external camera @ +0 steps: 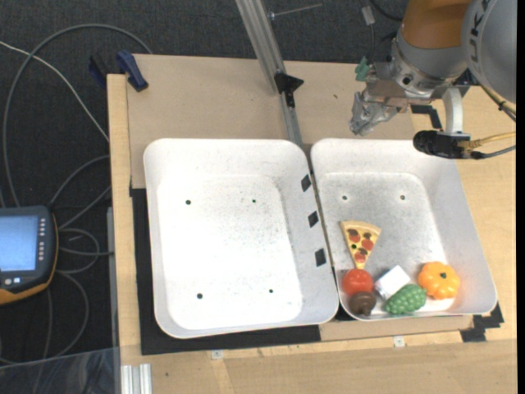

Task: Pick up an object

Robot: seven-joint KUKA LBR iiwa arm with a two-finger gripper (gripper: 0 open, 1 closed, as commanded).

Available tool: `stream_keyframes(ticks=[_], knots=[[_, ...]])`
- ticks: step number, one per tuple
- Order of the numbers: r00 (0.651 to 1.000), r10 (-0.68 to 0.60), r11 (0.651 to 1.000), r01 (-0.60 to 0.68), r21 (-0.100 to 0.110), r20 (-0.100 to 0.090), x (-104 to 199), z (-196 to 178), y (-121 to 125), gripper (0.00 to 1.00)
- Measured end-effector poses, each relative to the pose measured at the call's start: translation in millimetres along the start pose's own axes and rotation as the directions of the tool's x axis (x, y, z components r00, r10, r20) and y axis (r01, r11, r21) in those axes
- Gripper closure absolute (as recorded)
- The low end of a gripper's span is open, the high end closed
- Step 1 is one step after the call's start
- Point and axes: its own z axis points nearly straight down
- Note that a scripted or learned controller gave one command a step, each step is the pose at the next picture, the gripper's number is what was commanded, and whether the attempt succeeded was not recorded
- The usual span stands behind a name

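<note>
My gripper hangs above the far rim of the right bin, with nothing between its fingers. In that bin's near part lie a pizza slice, a red tomato, a brown round piece, a white block, a green bumpy piece and an orange pumpkin-like piece. All of these lie well below the gripper, toward the front of the bin.
The left bin stands beside the right one, with black clips along the shared edge. A slanted metal pole rises behind the bins. A handheld pendant and cables lie at far left.
</note>
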Motion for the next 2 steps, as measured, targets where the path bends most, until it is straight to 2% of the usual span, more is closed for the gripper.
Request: stream_keyframes(ticks=[1, 2], knots=[[1.0, 0.0, 1.0, 0.0, 0.001, 0.0, 49.1, -1.7, -0.9, 1.0], [1.0, 0.0, 1.0, 0.0, -0.003, 0.001, 104.7, 4.2, 9.4, 1.0]])
